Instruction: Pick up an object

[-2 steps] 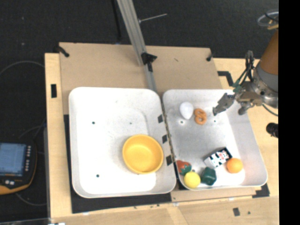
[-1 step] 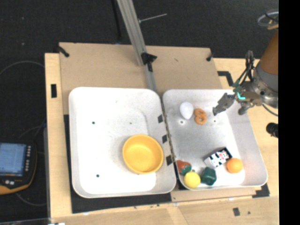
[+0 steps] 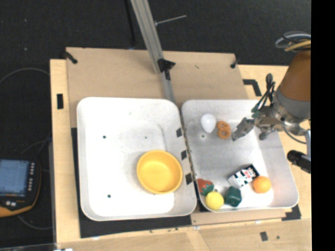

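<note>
My gripper point(image 3: 253, 131) hangs over the right bin point(image 3: 220, 161) near its far right side, fingers spread apart with nothing between them. Just left of it lie a small orange ring-shaped piece point(image 3: 224, 129) and a white egg-shaped object point(image 3: 208, 122). At the bin's near edge sit an orange ball point(image 3: 261, 184), a black-and-white patterned box point(image 3: 243, 176), a dark green object point(image 3: 233, 196), a yellow ball point(image 3: 214, 201) and a red-and-green piece point(image 3: 204, 185).
The left bin point(image 3: 115, 135) holds a yellow bowl point(image 3: 159, 171) near its front right. A grey metal pole point(image 3: 152, 41) slants in from the top toward the bins' divide. A handheld pendant point(image 3: 18, 184) lies at the far left.
</note>
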Available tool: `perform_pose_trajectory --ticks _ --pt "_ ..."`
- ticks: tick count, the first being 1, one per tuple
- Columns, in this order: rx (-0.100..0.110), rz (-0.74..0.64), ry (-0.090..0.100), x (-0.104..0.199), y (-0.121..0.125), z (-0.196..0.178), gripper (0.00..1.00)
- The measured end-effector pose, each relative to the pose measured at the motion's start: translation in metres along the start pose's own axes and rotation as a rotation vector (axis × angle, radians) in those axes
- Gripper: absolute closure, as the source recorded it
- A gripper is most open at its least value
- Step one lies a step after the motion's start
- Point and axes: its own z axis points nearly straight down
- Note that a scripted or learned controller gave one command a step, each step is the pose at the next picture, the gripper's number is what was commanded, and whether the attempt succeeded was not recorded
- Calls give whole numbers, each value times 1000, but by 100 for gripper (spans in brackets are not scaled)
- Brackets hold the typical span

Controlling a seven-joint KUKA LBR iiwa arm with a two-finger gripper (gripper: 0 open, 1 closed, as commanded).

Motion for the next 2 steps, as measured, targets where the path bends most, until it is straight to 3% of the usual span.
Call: perform_pose_trajectory --ticks 2 --pt "-4 0 1 -15 -7 99 0"
